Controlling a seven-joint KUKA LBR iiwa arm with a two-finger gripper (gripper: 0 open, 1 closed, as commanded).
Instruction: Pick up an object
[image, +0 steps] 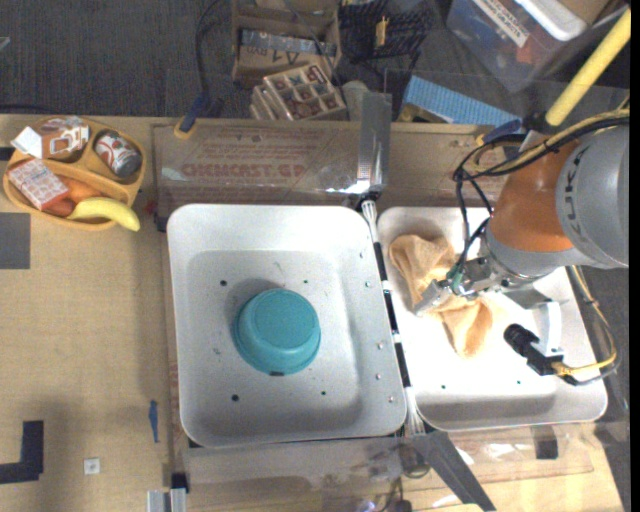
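Right bin (500, 395), tan cloth (425, 262) lying diagonal; hand (440, 293) above

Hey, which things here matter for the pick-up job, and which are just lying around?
For the job:
- claw, low in the right bin
- tan cloth under the claw
- teal bowl in the left bin

Lying about:
- banana on a yellow tray, far left
- boxes behind the bench
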